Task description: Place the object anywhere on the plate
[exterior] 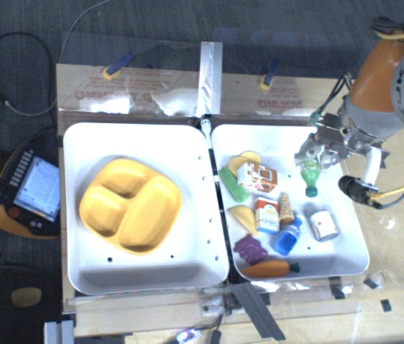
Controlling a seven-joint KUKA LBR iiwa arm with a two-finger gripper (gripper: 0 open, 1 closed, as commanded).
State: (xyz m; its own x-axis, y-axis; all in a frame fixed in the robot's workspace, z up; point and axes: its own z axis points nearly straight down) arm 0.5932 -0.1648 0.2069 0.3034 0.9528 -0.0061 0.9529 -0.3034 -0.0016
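The hand [315, 151] sits in the upper right of the frame, over the far right corner of the right bin [356, 224], at the end of the grey arm with its orange band [376, 77]. A small green bottle [310, 175] hangs upright directly under the hand, its top up against the fingers and its base lower down over the white floor of the bin; the fingers look closed on its neck. The yellow plate [129, 203], a three-section dish, lies in the middle of the left bin [80, 264] in the left half of the frame, well apart from the bottle. The rest of the toys lie in the right bin, left of and below the bottle: a small white box with red print [261, 178], a green stick-shaped piece [232, 183], a yellow wedge [241, 216], an ice cream cone [286, 210], a blue bottle [288, 239], a white can [323, 225], a purple grape bunch [249, 249] and a carrot [266, 268] along the near wall. Both bins rest side by side on the counter [392, 264].
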